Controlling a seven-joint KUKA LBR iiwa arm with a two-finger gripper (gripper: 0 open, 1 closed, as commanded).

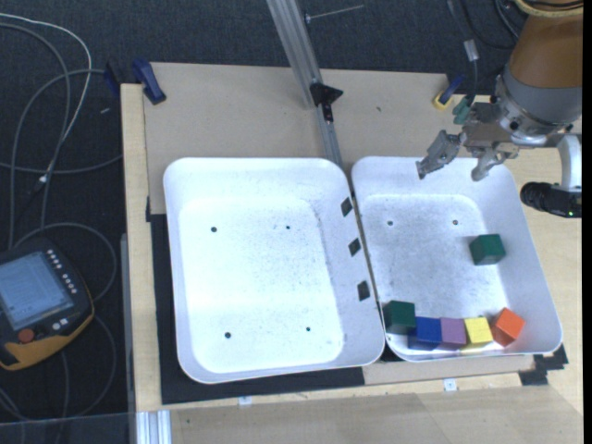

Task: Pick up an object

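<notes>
My gripper (460, 162) hangs open above the far rim of the right bin (529, 248), nothing between its two fingers. A dark green block (487, 248) lies alone in the right half of that bin, below and to the right of the gripper. Along the bin's near edge runs a row of blocks: a green block (400, 315), a blue block (428, 330), a purple block (453, 331), a yellow block (477, 330) and an orange block (508, 324).
The left bin (180, 248) sits beside the right one, with black clips (354, 246) along the seam between them. A slanted metal rail (298, 44) rises behind the bins. A teach pendant (37, 294) and cables lie off the bench at left.
</notes>
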